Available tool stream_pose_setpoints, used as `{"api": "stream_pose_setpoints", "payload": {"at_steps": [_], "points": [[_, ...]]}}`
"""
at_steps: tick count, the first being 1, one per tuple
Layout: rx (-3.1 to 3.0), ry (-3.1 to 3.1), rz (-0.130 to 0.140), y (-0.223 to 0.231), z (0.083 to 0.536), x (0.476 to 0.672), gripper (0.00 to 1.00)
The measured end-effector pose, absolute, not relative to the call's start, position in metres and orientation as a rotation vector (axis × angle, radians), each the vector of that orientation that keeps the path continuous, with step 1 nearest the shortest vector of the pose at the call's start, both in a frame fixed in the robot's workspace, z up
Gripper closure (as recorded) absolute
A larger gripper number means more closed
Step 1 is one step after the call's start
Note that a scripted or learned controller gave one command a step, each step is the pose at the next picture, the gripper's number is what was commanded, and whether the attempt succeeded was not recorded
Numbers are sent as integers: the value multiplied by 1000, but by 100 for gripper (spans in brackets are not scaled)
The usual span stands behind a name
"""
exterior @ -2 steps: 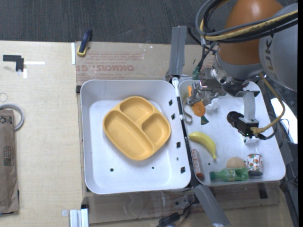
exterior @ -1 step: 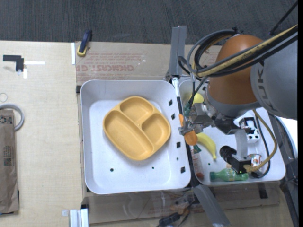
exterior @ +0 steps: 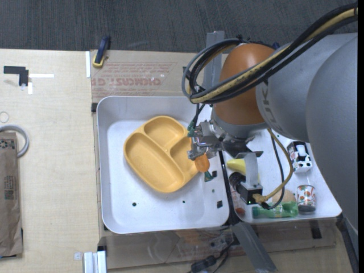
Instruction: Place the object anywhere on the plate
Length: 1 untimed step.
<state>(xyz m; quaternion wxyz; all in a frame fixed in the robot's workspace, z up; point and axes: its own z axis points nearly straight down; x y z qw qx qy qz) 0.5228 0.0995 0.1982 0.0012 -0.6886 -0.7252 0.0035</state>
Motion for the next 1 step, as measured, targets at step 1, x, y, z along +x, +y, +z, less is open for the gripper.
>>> {"api": "stream_pose_setpoints", "payload": {"at_steps": [1], "points": [[-2163, -2276, 10, 99, 198, 523, 0]]}}
